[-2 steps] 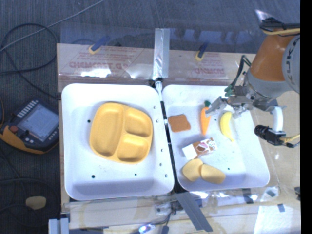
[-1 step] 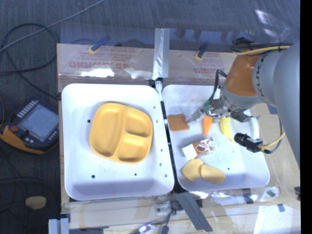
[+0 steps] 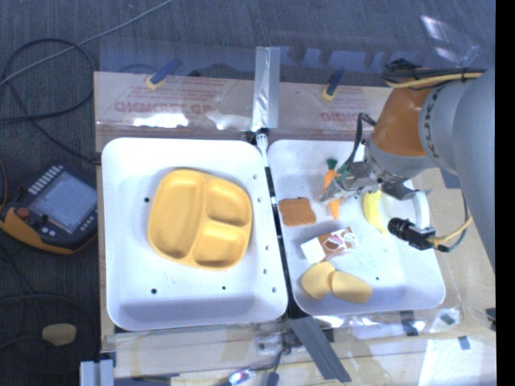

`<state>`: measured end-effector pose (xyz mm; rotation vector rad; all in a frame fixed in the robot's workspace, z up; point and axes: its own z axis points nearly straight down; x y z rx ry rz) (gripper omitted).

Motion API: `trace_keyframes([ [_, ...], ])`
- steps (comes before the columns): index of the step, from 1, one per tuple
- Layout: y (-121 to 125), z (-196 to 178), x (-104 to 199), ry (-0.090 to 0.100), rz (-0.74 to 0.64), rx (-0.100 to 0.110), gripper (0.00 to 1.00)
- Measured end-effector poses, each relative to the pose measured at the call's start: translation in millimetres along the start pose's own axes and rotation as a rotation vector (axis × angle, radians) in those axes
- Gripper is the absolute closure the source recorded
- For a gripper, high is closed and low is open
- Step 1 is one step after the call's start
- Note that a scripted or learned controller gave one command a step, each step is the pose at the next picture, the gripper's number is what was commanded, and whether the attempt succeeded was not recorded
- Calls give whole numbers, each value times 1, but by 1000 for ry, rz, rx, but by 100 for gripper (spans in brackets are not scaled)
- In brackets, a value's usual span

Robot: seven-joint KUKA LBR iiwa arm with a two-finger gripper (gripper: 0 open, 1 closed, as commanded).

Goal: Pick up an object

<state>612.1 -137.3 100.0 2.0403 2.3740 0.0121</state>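
My gripper (image 3: pixel 348 185) is low in the right bin (image 3: pixel 418 292), near its back middle, right over an orange carrot with a green top (image 3: pixel 329 175). The carrot's orange tip (image 3: pixel 335 209) pokes out below the gripper, and its middle is hidden. A yellow banana (image 3: pixel 372 211) lies just right of the gripper. To the left is a brown toast slice (image 3: pixel 297 211). Nearer the front are a small white and brown packet (image 3: pixel 334 242) and two pale yellow potato-like lumps (image 3: pixel 336 284).
The left bin (image 3: pixel 129 296) holds a yellow divided plate (image 3: pixel 201 218). The wall between the bins (image 3: pixel 272 215) runs just left of the toast. A handheld pendant (image 3: pixel 52 207) lies on the floor at far left.
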Motion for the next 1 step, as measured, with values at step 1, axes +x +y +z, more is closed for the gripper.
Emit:
trace_keyframes([
  [1, 37, -115, 63, 5, -158, 13, 100],
])
